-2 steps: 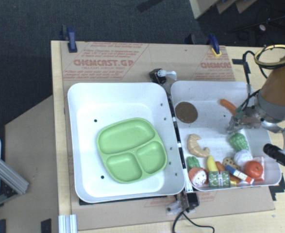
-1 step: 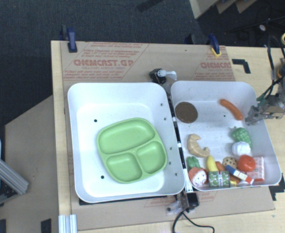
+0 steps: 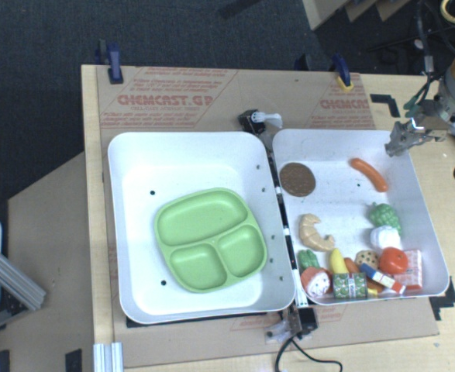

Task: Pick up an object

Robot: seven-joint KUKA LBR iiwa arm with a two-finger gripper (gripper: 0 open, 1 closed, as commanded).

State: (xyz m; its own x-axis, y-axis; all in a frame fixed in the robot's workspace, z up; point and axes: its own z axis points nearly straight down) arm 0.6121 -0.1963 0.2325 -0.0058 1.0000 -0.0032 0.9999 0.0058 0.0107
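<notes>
Two white bins are sitting side by side on the bench. The left bin (image 3: 134, 208) is holding one green tray (image 3: 210, 239) with three compartments. The right bin (image 3: 343, 149) is holding the loose objects.

Count of objects in the right bin:
- One brown disc (image 3: 297, 179), lying near the bin's far left corner.
- One orange sausage (image 3: 369, 173), lying near the far right side.
- One tan croissant (image 3: 314, 232), lying near the left wall at mid-depth.
- One green broccoli piece (image 3: 384, 216), sitting just above one white ball (image 3: 384, 236).
- One red tomato (image 3: 393, 260), touching a cluster along the near wall.
- The cluster (image 3: 351, 277) is comprising a yellow piece, a red-and-white round piece, a green block and several small items too crowded to count exactly.

The gripper (image 3: 401, 139) is hovering at the far right corner of the right bin, at its rim. Its jaws are carrying nothing; whether they are spread or closed cannot be determined.

The sausage is lying nearest the gripper, just below and to the left of it, apart from it. All other objects are lying well apart from the gripper, toward the near wall.
</notes>
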